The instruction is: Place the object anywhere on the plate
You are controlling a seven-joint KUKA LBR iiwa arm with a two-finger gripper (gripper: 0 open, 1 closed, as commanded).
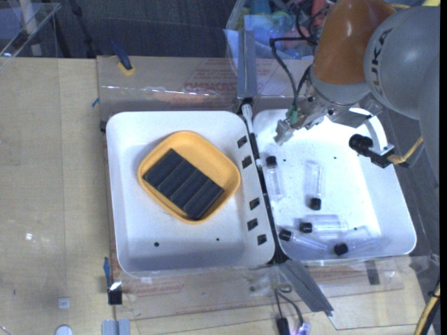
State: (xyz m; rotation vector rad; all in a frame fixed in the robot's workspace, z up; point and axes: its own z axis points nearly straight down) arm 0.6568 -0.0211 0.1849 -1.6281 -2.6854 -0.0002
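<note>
A yellow plate (222, 165) lies tilted in the left white bin (133, 243). A black ridged slab (187, 182) rests on the plate. Several clear tubes with black caps lie in the right bin (391, 215): one (272, 178) by the divider, one (313, 179) in the middle, and others (325, 224) near the front. My gripper (285, 130) hangs over the far left corner of the right bin, above and apart from the tubes. I see nothing held in it.
The divider (253, 187) between the bins carries black clips. The grey arm with its orange band (349, 33) fills the upper right. A cluttered clear box (279, 5) stands behind the bins. A black fitting (361, 144) sits at the right bin's far side.
</note>
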